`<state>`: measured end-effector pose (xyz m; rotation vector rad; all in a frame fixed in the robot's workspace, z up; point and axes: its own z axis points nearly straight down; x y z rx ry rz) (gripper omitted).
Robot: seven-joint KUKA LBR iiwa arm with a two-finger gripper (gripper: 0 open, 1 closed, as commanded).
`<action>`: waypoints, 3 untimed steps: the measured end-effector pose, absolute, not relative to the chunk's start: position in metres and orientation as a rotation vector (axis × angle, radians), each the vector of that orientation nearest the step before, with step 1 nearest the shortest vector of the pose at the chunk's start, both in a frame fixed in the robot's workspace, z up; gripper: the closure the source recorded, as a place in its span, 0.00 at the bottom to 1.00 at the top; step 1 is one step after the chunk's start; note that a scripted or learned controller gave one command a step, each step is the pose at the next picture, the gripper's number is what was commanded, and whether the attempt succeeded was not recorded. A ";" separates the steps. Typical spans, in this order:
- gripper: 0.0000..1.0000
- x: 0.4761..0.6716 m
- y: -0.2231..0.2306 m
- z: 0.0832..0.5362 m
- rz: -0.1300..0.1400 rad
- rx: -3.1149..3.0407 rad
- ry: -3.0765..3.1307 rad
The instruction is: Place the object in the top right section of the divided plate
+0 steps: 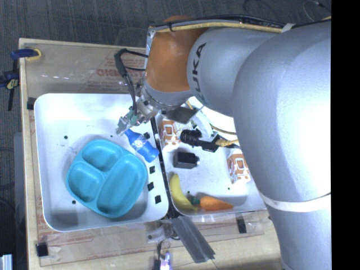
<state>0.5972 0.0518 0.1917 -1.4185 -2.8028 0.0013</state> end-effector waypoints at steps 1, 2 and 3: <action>1.00 0.593 0.075 0.191 0.003 -1.360 -2.828; 1.00 0.576 0.048 0.190 0.007 -1.556 -2.723; 1.00 0.598 0.078 0.204 0.002 -1.489 -2.765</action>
